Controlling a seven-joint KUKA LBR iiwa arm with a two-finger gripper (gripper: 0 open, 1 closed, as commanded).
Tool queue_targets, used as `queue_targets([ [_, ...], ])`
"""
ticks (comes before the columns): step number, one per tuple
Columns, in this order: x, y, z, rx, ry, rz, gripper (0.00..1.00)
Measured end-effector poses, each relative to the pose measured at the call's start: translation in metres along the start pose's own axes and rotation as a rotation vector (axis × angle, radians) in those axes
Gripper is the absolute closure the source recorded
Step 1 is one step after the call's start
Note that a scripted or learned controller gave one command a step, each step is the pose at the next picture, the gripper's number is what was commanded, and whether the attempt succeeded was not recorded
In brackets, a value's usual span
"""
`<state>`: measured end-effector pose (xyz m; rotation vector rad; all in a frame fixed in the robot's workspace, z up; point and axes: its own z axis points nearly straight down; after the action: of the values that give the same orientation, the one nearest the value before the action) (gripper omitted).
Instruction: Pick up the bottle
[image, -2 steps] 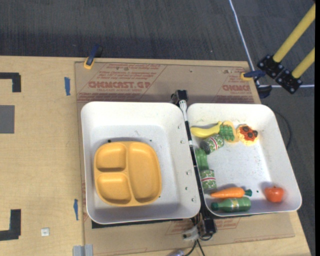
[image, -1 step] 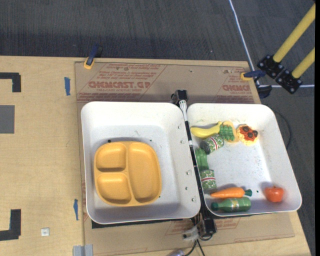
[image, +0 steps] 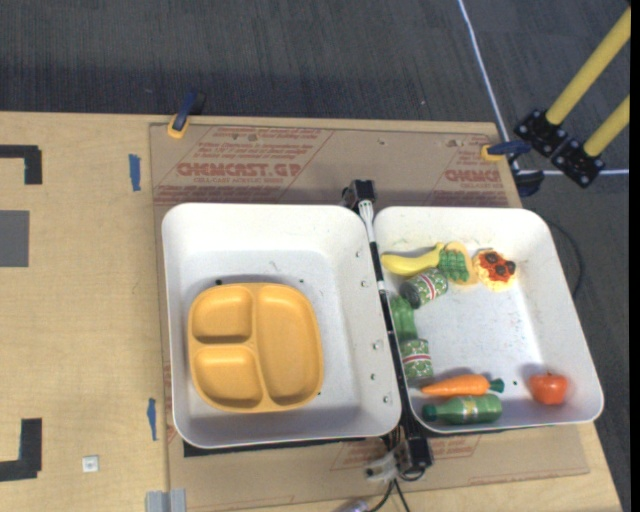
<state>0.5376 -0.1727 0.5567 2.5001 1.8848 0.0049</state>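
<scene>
— Green bottle (image: 462, 408)?
— In the right bin (image: 560, 300), lying just below the carrot (image: 455, 385), tomato (image: 548, 388) near; perhaps a second bottle (image: 405, 330) above the carrot.

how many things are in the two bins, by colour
Green: 4, bottle by the front wall, bottle along the divider, can, bumpy piece
Orange: 3, carrot, round fruit, divided plate
Yellow: 2, banana, pizza slice
Total: 9
</scene>
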Motion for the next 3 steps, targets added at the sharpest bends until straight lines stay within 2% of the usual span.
queue_targets([
  [1,0.0,0.0,0.0,0.001,0.0,0.0,0.0],
  [2,0.0,0.001,-0.011,-0.004,-0.001,-0.001,1.0],
  [3,0.0,0.001,-0.01,-0.003,-0.001,-0.001,0.0],
])
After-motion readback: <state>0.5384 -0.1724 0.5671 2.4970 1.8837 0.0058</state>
